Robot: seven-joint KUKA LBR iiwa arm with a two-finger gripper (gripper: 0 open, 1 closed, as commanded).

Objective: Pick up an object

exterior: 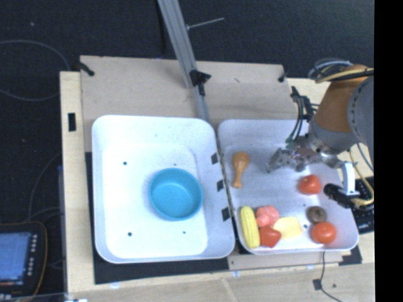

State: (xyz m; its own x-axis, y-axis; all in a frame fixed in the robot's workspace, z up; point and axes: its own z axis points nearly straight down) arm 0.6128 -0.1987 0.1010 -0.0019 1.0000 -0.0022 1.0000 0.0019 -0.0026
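From where I stand, the bench point(157, 87) carries two shallow white bins side by side. The left bin point(113, 137) holds a blue bowl point(175, 194), which sits a little right of its middle and stands upright. The right bin point(252, 137) holds all the small toy foods. A tan chicken drumstick point(240, 167) lies near its left wall, with the thick end up and the thin end pointing down. Along the front wall there is a group: a yellow corn cob point(250, 226) standing lengthwise, a pink piece point(267, 214) just beside it, a red piece point(270, 237) below the pink one and touching it, and a pale yellow block point(289, 227) to their right. Further right I see a brown doughnut-like ring point(317, 214) and a red tomato point(324, 232) just under it, close to the front right corner. Another red tomato point(309, 184) lies apart from them, higher in the bin. The arm point(340, 109) comes in from the right, and the gripper point(284, 160) hangs over the upper middle of the right bin, between the drumstick and the upper tomato, touching neither as far as I can see. Its pincer is dark and blurred; whether it is wide or narrow I cannot tell, and nothing is visible inside it.
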